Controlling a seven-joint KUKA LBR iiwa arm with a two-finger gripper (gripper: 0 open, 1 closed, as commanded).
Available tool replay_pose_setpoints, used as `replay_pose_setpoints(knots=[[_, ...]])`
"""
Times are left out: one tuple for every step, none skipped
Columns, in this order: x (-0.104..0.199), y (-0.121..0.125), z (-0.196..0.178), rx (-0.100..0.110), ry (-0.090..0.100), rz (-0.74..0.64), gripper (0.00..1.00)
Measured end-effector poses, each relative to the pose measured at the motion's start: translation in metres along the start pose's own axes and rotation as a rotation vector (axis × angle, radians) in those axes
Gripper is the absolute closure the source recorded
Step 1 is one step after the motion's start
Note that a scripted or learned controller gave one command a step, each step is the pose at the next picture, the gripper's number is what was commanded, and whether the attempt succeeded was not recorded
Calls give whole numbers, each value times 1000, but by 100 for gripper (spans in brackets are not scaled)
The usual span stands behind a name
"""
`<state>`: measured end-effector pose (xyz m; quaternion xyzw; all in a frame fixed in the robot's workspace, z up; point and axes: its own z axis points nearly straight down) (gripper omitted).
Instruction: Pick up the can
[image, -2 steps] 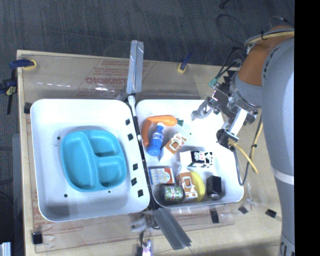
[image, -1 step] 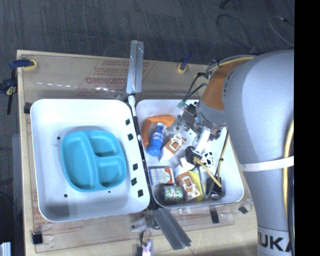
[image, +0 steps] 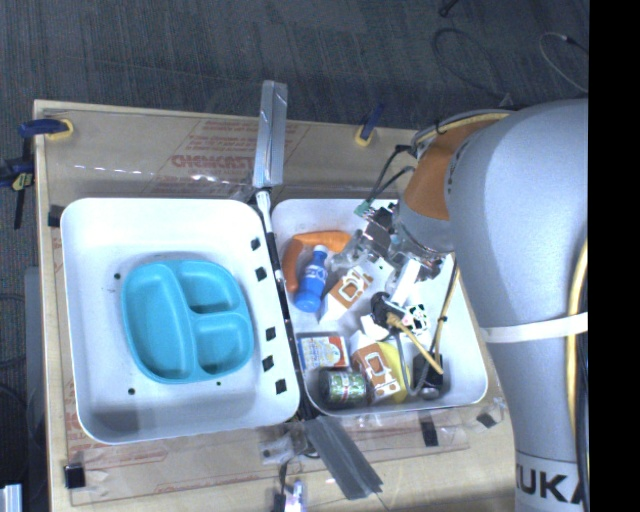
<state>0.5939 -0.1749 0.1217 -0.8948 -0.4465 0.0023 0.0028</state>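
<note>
Showing the approach step of a pick: the gripper (image: 385, 262) is seen low over the middle of the right bin (image: 462, 385), among the clutter, with the grey arm (image: 520, 220) reaching in from the right. Whether the claw is spread or pressed together cannot be told, since it is masked by the wrist and the objects around it; nothing is seen held. The can (image: 345, 387), dark with a green label, is found lying on its side at the near edge of the same bin, just beside a yellow and red box (image: 380, 368) and below a small white carton (image: 322, 350). A blue bottle (image: 312, 282) resting against an orange object (image: 308, 248) is placed toward the divider, and a blue sectioned tray (image: 190, 320) is held by the left bin (image: 90, 260). The can is judged not yet reached. A move toward the near edge is called for next, followed by a descent across the can's round body, clear of the neighbouring box.
</note>
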Motion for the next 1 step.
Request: replay_pose_setpoints(knots=[[1, -1, -9, 6, -2, -9, 100]])
